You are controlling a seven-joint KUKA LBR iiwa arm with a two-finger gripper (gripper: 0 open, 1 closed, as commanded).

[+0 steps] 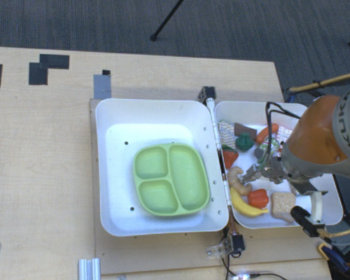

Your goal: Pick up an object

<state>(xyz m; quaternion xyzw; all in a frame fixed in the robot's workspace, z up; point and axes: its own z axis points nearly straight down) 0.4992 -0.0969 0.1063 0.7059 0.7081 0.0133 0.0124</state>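
Note:
The right bin holds several toy foods: a yellow banana, a red tomato-like piece, a tan bread slice, a beige knobbly piece, a green piece, an orange carrot, a red piece and a silvery mesh item. My gripper hangs low over the middle of this bin, just above the tomato-like piece and right of the beige piece. The orange wrist band covers much of the bin's right half.
The left bin holds a light green three-section plate. A metal divider rail runs between the bins. Dark cables loop near the right bin's far edge. Bare wooden bench spreads to the left.

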